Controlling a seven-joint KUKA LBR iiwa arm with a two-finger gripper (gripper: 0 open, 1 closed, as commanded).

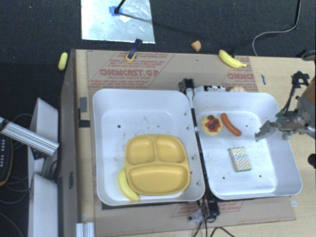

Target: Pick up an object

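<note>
The right bin (pixel 284 179) holds three small objects. A round yellow toy with red spots (pixel 212 125) lies near its left wall. Just right of it lies an orange-red sausage (pixel 231 124). A small patterned box (pixel 240 159) rests near the bin's middle. My gripper (pixel 263 132) reaches in over the bin's right side. It hangs to the right of the sausage and up and right of the box, apart from both, with nothing seen in it.
The left bin (pixel 111 112) carries a yellow divided tray (pixel 157 163) with a banana (pixel 126 186) along its lower left edge. Another banana (pixel 231 59) and an orange piece (pixel 196 46) lie on the bench behind the bins. A cable (pixel 276 31) runs at the upper right.
</note>
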